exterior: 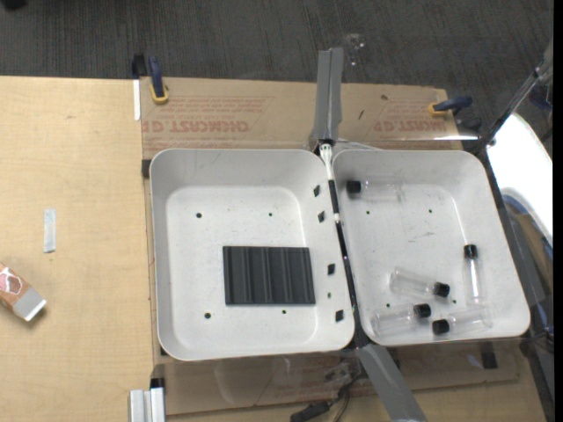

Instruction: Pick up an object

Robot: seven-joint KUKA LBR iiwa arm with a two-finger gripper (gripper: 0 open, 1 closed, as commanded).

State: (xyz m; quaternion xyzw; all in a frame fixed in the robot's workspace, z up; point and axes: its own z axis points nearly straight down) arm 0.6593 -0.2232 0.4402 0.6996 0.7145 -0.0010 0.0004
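Several clear plastic vials with black caps lie in the right bin [493, 200]. One vial [378, 187] rests near the bin's back left, its cap pointing left. Another vial [474, 278] lies along the right wall. Three more cluster at the front: one vial [415, 283], a second vial [394, 320] and a third vial [464, 323]. A dark grey ribbed rectangular block [268, 275] lies flat in the middle of the left bin [176, 236].
Both bins sit on a cardboard sheet [229, 117] held by clamps at the back left [157, 86] and back right [449, 106]. A grey bar [328, 95] rises behind the seam between the bins. On the wooden bench at left lie a small strip [48, 231] and a red-white object [19, 294].
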